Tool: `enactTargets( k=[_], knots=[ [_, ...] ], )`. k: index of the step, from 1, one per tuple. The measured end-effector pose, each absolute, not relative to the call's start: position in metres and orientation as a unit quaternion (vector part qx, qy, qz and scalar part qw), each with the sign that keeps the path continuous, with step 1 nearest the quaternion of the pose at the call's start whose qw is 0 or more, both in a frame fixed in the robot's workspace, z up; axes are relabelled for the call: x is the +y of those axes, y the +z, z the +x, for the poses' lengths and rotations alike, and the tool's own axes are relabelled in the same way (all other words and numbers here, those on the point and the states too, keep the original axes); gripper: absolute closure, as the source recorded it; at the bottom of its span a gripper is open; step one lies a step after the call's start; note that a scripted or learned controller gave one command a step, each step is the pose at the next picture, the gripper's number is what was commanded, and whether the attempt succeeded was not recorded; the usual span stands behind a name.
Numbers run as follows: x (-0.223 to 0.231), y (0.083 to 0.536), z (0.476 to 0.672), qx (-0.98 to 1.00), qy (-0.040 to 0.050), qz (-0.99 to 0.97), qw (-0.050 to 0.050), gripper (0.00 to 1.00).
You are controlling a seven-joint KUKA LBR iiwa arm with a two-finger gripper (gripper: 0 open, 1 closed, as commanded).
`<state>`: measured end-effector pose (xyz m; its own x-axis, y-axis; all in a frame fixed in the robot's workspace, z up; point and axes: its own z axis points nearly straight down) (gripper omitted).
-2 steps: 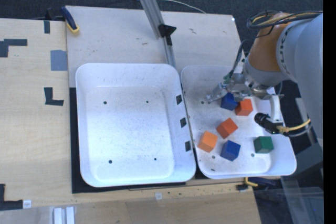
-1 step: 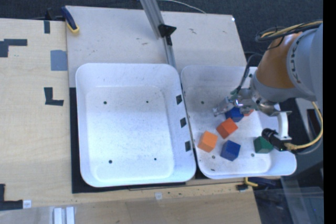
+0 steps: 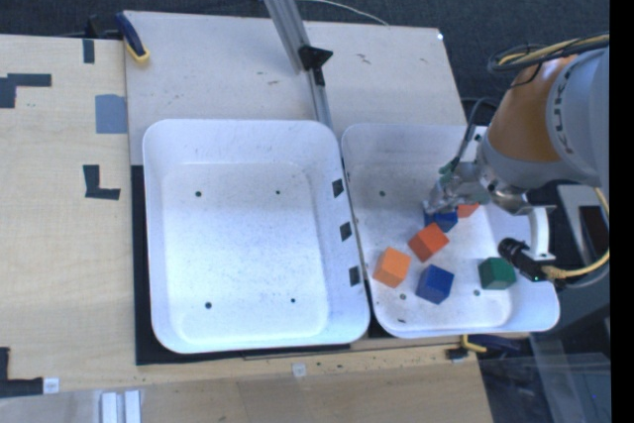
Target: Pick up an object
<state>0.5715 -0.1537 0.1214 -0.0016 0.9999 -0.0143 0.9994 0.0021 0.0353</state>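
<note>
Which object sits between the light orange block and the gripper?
In the camera view, the darker orange-red block lies between the light orange block and the gripper, in the right bin.

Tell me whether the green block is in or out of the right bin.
In. The green block rests on the right bin's floor near its right rim, apart from the blue block.

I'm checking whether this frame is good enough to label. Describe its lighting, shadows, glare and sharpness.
Camera view: soft, even light with faint shadows; no strong glare on the white bins; overall slightly soft and grainy; the blocks, such as the green block, read clearly by colour; the gripper is small and murky beneath the arm, so its fingers are unclear.
</note>
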Motion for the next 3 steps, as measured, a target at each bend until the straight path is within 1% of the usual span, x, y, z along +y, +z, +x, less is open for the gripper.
enactTargets(
  k=[1,2,3],
  knots=[
    [-0.068,0.197,0.601,0.711,0.0035,0.703,0.002,1.0],
    [-0.074,0.192,0.597,0.708,-0.0009,0.706,0.0,0.0],
    [-0.135,0.115,0.571,0.706,-0.0008,0.709,0.001,0.0]
  ],
)
